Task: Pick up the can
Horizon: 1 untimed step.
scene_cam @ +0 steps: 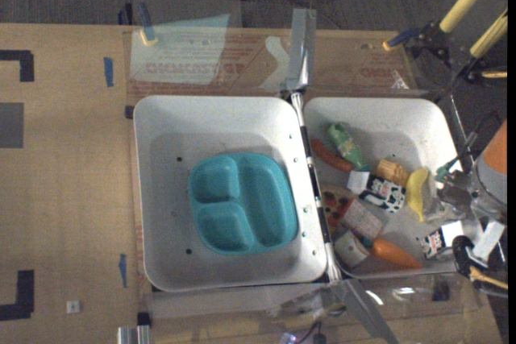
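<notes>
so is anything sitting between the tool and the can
Yes. The can lies in the right bin's near-left corner, the tool at its right side. An orange carrot lies beside the can on the tool's side, a banana nearer the tool.

Crowded along the right bin's point(427, 113) near side and left wall: carrot point(395, 254), can point(351, 247), cartons, banana point(418, 191). Open floor toward its far right corner.
</notes>
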### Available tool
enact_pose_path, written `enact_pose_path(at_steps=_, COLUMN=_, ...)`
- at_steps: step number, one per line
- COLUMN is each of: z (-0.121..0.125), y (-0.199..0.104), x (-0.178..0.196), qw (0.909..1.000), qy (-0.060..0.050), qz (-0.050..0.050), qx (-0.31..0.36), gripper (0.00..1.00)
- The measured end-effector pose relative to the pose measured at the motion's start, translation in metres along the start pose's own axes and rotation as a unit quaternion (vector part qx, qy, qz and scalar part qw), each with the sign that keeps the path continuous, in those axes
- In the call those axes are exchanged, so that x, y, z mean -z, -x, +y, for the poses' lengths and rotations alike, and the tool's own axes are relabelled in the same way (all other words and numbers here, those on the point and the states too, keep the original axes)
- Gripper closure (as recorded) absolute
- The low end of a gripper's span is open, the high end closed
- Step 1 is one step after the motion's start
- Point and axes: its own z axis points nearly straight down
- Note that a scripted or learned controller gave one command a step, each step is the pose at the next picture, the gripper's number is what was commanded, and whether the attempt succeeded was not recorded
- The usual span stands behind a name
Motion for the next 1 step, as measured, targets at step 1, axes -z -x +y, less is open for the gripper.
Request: enact_pose_path(at_steps=1, z=0.0344, y=-0.0668, x=0.1222, qw=0.9885, qy=0.003, qz=-0.002, qx=-0.151, gripper=1.0)
